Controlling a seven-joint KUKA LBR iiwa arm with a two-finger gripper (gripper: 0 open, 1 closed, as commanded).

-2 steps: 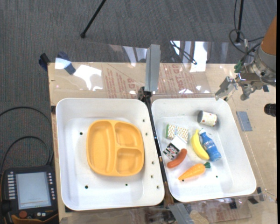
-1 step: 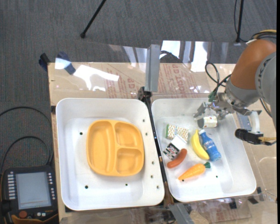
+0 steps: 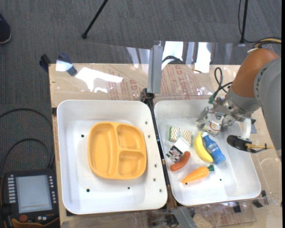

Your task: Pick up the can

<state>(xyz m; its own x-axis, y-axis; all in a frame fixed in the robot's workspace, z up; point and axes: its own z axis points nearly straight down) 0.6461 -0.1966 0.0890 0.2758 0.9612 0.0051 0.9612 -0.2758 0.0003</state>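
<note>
Carrot (image 3: 196, 175) lies nearest; can (image 3: 213, 124) sits at end effector (image 3: 215, 118).

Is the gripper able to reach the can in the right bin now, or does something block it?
Probably yes. The gripper is already right at the can, near the bin's far side. The banana and blue bottle lie just beside it, not over it.

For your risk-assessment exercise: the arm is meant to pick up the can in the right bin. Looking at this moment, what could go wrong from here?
1. The can sits right under the gripper, close to the banana and blue bottle; a slip could knock them.
2. The can looks tilted and partly hidden, so the grasp may be off-centre and it might drop.
3. The can lies near the right bin back corner, so the arm has little room there.
</note>
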